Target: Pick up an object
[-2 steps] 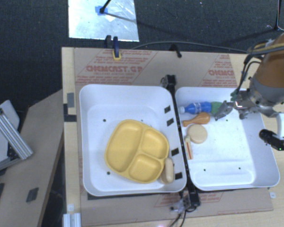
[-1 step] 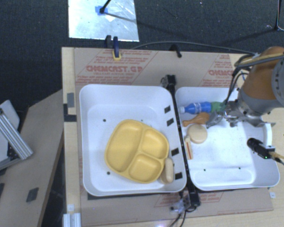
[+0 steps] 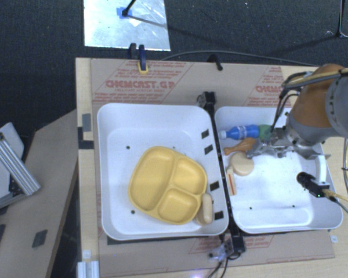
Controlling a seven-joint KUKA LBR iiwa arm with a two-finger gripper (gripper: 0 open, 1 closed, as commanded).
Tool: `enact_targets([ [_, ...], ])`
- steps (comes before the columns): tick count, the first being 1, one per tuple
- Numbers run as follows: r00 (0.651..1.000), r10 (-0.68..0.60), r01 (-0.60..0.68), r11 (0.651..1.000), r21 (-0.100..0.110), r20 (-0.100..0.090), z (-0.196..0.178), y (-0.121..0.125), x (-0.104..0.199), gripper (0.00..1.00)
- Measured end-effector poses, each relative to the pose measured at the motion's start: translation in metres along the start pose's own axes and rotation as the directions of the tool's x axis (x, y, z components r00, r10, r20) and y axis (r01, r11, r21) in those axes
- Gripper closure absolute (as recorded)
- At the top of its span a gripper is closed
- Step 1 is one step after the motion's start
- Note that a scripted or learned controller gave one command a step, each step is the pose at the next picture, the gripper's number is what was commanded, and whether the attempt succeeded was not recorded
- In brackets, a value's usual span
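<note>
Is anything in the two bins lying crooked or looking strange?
The yellow plate in the left bin sits turned at an angle to the bin's sides. A tan piece leans at its lower right edge. In the right bin, items crowd the upper left corner.

View: one fixed camera above the bench (image 3: 180, 77).
Facing: down at a slant, the bench's far edge toward the top.
Range: far enough to take in both bins, left bin (image 3: 113, 155) and right bin (image 3: 278, 213), plus dark floor (image 3: 35, 51) around.
Arm (image 3: 322, 106): enters from the right side.
</note>
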State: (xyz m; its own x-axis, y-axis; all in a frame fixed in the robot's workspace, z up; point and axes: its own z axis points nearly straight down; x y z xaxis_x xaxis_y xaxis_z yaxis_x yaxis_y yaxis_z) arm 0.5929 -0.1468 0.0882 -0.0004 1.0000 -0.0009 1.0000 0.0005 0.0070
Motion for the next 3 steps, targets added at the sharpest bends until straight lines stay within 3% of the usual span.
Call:
enact_targets([
  [1,1.0,-0.001,0.001,1.0,0.0,0.001,-0.009,0.0,0.0,1.0],
  [3,1.0,-0.004,0.004,1.0,-0.001,0.001,-0.137,0.014,-0.001,1.0],
])
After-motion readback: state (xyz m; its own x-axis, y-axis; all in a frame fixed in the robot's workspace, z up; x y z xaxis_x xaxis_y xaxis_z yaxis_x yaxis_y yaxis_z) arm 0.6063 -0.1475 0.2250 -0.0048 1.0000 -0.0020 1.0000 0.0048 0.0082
